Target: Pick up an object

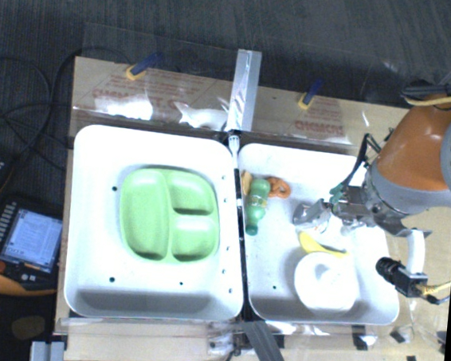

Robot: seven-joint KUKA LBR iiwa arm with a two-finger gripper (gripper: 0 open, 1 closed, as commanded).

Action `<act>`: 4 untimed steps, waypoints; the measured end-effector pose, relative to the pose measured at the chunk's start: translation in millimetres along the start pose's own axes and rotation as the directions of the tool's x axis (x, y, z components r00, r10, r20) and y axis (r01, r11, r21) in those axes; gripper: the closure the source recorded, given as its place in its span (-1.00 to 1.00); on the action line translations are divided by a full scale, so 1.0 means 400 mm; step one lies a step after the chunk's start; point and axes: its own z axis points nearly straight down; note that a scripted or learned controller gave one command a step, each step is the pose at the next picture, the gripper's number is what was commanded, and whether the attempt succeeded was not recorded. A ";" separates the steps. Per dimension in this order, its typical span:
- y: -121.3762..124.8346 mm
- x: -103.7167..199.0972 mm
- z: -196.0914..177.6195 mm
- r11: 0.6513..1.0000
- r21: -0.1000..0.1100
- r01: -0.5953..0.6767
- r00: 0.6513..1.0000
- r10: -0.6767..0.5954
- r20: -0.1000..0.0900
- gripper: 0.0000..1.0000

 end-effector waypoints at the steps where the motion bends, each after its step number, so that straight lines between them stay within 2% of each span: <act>1: 0.114 -0.086 0.129 0.998 -0.001 0.064 0.998 -0.064 0.002 -1.00; 2: 0.040 -0.140 0.289 0.977 -0.012 0.213 0.977 -0.213 0.005 -1.00; 3: -0.058 -0.125 0.286 0.954 -0.022 0.298 0.955 -0.298 0.015 -1.00; 4: 0.080 -0.063 0.288 0.928 -0.014 0.372 0.928 -0.372 0.011 -1.00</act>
